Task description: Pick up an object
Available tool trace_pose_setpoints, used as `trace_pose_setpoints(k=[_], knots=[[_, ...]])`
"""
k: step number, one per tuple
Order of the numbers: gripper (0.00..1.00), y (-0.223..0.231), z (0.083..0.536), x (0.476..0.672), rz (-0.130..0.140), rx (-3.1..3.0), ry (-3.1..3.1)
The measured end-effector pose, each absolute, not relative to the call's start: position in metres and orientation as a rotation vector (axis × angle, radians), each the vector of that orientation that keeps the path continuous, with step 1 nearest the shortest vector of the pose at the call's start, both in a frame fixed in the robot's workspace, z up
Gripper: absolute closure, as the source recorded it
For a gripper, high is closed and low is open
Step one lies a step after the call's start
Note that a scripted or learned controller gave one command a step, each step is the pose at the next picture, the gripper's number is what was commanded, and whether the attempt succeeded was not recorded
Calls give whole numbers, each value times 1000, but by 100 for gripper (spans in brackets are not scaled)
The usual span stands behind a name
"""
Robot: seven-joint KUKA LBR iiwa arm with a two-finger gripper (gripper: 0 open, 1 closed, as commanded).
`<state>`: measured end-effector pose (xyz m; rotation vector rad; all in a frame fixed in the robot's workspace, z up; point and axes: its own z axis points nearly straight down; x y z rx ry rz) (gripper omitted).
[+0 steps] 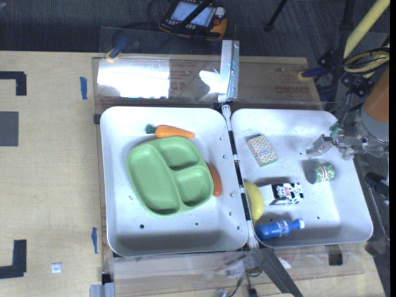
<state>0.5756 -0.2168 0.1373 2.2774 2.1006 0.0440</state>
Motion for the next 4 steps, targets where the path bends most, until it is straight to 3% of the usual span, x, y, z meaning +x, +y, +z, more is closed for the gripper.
trace_pose_setpoints(k=[4], knots=[[0,-217,137,576,46,2239,2136]])
